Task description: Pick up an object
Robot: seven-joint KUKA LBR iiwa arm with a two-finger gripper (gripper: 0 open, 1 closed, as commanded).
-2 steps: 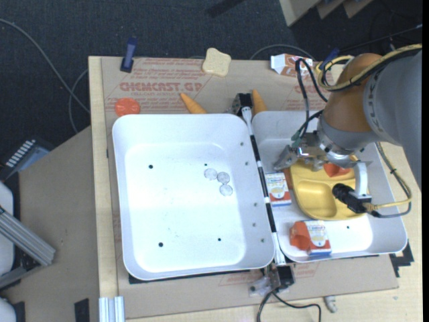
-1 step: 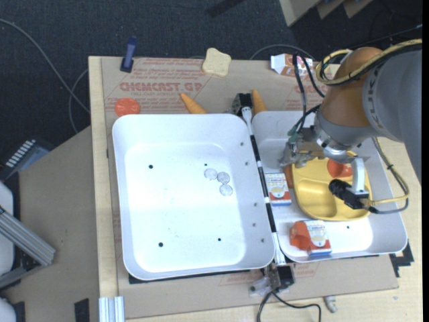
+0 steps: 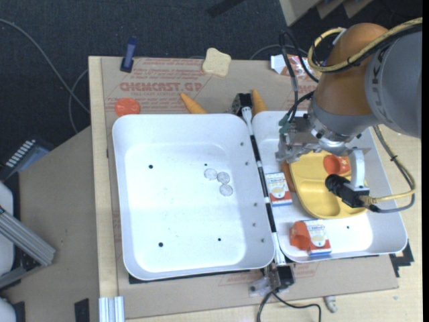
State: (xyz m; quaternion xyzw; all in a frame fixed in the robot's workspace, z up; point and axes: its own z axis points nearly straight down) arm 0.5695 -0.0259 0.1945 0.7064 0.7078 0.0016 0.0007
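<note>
While the claw [image 3: 305, 147] hangs low in the right white bin [image 3: 382, 237], its state beyond telling, the approach continues; the yellow plastic banana-like piece [image 3: 318, 190] just below needs a final descent.

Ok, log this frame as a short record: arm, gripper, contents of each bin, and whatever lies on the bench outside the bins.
arm: over the right bin, reaching in from the right
gripper: low above the yellow dish; nothing seen held
right bin: yellow dish, small carton, orange-and-white pack, orange piece
left bin: three small clear round pieces
bench outside bins: orange disc, blue item, beige block, orange carrot-like piece
</note>
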